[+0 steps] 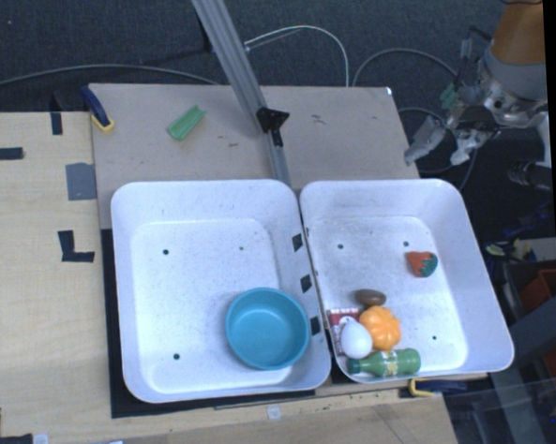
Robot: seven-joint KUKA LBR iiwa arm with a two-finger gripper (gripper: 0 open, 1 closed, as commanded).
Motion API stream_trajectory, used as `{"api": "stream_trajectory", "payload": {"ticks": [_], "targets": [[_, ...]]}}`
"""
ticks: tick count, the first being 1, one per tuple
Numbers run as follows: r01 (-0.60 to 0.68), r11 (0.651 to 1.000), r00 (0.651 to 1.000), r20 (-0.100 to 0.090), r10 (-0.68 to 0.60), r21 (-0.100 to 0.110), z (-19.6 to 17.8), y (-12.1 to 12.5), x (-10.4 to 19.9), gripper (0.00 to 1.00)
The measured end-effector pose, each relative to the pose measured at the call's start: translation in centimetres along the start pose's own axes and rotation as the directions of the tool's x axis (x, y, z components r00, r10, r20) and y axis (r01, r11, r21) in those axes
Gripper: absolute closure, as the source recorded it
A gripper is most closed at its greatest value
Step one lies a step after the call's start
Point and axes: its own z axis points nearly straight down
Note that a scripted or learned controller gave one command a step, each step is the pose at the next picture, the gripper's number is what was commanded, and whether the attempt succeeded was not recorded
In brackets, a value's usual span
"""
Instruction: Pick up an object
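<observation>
**Camera view: pick not yet begun.**
Claw [445,143] hangs at two o'clock, outside the right bin [468,252], fingers spread, empty; the objects, an orange fruit [382,326] among them, lie at the bin's six o'clock, ungrasped.

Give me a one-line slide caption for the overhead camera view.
Gripper waits open off the bench's right edge; blue bowl in left bin, toy food clustered in right bin.
</observation>
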Motion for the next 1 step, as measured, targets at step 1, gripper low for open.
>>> {"api": "stream_trajectory", "payload": {"ticks": [1], "targets": [[0.0,1.0,1.0,0.0,0.0,0.0,0.0,-0.01,-0.01,0.0]]}}
